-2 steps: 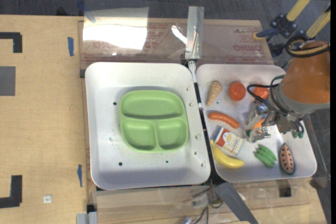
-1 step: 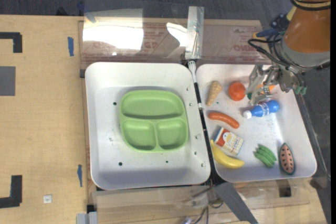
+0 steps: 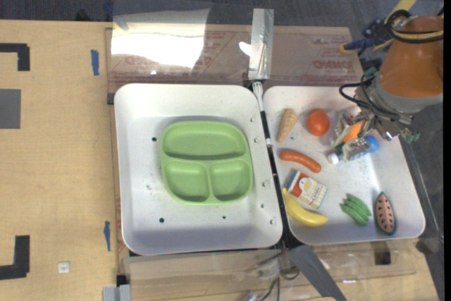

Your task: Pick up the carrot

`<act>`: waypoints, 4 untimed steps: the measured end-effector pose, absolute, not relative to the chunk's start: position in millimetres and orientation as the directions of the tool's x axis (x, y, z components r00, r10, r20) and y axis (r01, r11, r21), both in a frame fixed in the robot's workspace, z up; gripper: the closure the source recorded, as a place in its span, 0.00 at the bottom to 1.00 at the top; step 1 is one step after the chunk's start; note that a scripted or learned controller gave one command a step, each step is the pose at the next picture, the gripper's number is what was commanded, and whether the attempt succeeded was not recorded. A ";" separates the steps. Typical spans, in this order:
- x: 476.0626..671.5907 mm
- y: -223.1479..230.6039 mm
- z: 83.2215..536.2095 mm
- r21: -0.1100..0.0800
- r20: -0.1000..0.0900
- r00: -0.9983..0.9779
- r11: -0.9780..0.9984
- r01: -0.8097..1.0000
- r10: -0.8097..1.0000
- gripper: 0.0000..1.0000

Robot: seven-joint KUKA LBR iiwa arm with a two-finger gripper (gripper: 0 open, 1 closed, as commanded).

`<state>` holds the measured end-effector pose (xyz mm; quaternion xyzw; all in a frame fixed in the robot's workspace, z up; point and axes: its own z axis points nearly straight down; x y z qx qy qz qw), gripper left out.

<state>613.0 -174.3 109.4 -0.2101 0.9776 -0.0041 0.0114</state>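
The carrot is a small orange piece in the upper right part of the right bin. It sits between the metal fingers of my gripper, which hangs below the orange-banded wrist. The gripper is shut on the carrot, just above the bin floor. Most of the carrot is hidden by the fingers and wrist. A small blue piece shows by the fingertips; I cannot tell what it is.
The right bin also holds a red tomato, a cone, a sausage, a milk carton, a banana, a green vegetable and a watermelon slice. A green divided plate lies in the left bin.
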 end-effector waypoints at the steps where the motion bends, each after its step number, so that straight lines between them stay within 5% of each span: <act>1: 655.6 -151.2 232.0 -0.013 -0.017 -0.832 0.832 -0.555 -0.555 1.00; 2: 668.9 -141.6 249.0 -0.009 -0.009 -0.568 0.568 -0.823 -0.823 1.00; 3: 586.8 -152.1 230.1 -0.001 -0.003 -0.353 0.353 -0.936 -0.936 1.00; 4: 596.9 -135.4 244.8 -0.006 -0.003 0.103 -0.103 -0.995 -0.995 1.00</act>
